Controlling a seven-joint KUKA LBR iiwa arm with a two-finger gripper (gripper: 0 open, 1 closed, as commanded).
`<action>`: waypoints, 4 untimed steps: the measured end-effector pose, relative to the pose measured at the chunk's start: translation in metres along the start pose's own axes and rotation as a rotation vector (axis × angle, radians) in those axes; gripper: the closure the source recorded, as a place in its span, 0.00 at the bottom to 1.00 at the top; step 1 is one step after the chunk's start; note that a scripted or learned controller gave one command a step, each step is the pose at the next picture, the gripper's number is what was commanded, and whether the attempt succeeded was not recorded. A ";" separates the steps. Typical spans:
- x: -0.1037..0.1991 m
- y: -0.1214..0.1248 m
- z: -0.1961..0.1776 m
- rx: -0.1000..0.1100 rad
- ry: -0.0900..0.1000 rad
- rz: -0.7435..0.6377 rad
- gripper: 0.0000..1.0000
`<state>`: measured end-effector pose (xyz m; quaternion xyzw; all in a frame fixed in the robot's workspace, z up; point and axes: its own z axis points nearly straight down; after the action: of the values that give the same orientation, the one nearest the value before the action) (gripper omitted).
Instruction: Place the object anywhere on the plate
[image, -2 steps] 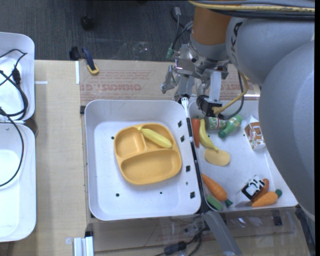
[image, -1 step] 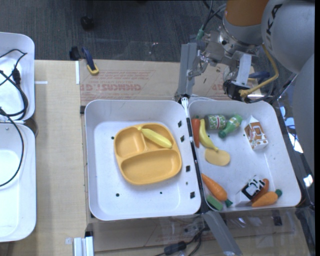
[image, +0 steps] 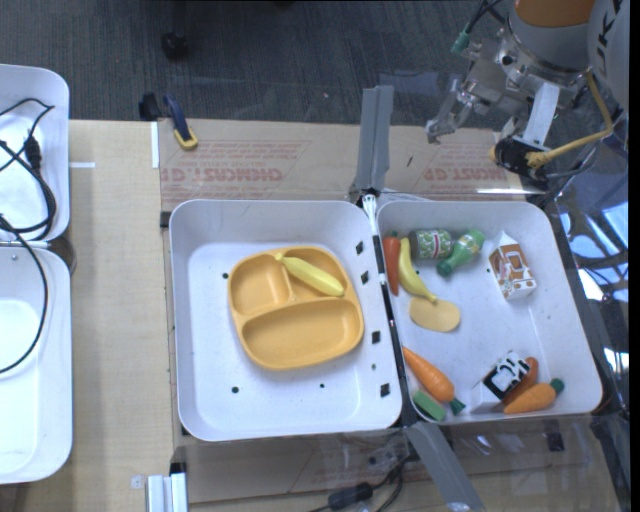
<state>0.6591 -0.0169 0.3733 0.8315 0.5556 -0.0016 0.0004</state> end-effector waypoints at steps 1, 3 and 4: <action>-0.057 0.023 0.025 0.004 -0.001 0.308 0.00; -0.186 0.065 0.027 0.003 0.000 0.345 0.00; -0.184 0.070 0.040 0.003 0.000 0.406 0.00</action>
<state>0.6529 -0.2136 0.3334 0.9264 0.3765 -0.0023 -0.0008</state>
